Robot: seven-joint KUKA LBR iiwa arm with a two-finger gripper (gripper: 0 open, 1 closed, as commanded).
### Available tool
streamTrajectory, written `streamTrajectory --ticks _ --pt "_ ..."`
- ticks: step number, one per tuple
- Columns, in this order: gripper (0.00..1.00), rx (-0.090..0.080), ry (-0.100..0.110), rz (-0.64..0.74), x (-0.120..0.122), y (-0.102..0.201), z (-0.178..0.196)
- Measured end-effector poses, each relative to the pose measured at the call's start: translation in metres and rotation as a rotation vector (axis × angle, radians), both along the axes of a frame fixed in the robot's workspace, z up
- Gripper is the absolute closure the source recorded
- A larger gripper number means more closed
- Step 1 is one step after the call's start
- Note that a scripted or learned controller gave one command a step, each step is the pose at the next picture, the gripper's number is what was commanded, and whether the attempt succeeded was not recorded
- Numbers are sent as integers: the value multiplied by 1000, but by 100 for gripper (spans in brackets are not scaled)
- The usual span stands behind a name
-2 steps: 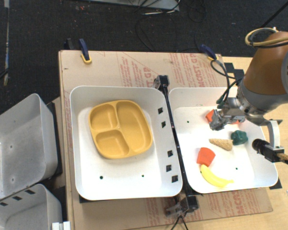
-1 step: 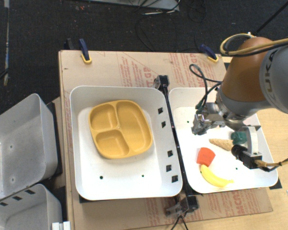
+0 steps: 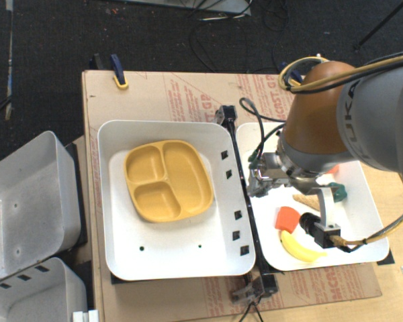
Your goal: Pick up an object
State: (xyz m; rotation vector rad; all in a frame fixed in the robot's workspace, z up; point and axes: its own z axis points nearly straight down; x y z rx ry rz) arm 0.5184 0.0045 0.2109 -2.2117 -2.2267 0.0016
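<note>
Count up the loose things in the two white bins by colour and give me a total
Yellow: 2, the divided plate in the left bin and the banana in the right bin
Orange-red: 1, a block beside the banana
Green: 1, a small piece partly behind the arm
Tan: 1, a stick-like piece
Total: 5 visible; the arm may hide others.

**Readable markings on the bench and arm**

I am seeing faint red printing running across the brown board (image 3: 181, 89) under the bins, but the letters are lying upside down and at angles, and I am not making out any whole word. More of the same red print is showing along the board's near edge, equally unreadable. On the grey arm (image 3: 373, 113), part of dark lettering is showing, looking like "UK", the rest cut off.
</note>
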Motion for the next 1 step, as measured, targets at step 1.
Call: streamTrajectory --ticks 1 --pt "100 0 -3 1 -13 52 16"
